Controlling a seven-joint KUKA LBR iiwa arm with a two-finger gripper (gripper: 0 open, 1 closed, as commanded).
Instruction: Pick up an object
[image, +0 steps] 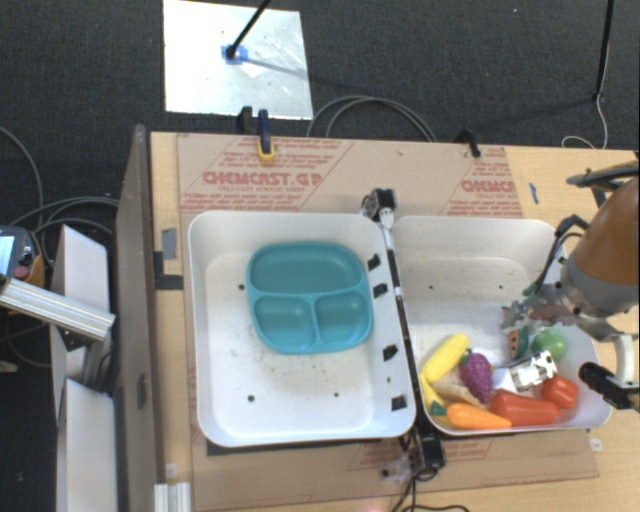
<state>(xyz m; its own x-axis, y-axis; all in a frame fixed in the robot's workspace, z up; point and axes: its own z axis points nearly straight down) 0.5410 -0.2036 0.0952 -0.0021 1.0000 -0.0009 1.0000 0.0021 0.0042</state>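
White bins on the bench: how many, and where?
2. One shallow white plastic bin on the left holds a teal sectioned tray; the other shallow white plastic bin on the right holds toy food.

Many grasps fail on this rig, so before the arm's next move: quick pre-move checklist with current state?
1. Targets available: ok. Toy food is piled in the right bin's near corner: yellow corn, purple grapes, orange carrot, red pepper.
2. Gripper over the pile: ok, it sits above the pile's right side.
3. Finger state: cannot tell.
4. Object in grasp: cannot tell; nothing is visibly between the fingers.
5. Items separated enough for a clean pick: not ok, they touch and overlap.
6. Left bin: ok, the teal tray lies flat, away from the arm.
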